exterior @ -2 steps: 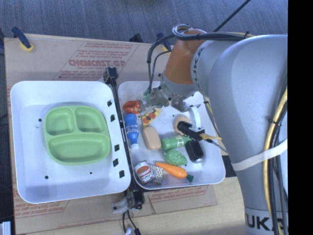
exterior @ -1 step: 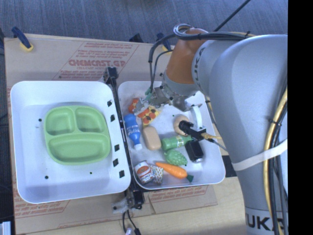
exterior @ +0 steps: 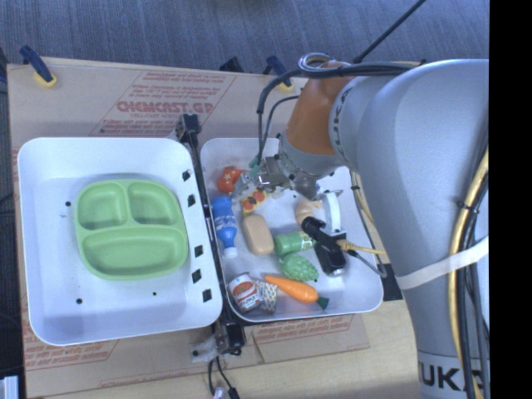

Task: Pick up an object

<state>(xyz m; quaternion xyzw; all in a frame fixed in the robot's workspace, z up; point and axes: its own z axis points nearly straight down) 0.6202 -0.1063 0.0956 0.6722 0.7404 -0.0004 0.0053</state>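
The right bin holds several toy foods. Among them are a blue bottle, a tan bread piece, a red-orange item, a green cylinder, a bumpy green vegetable, a carrot and a striped can. My gripper hangs low over the bin's far left part, just right of the red-orange item and above a small multicoloured piece. The wrist hides what lies directly beneath it.
The left bin holds a green divided plate. A black divider with clips runs between the bins. The grey arm covers the right bin's far right side. Blue clamps hold the cardboard base.
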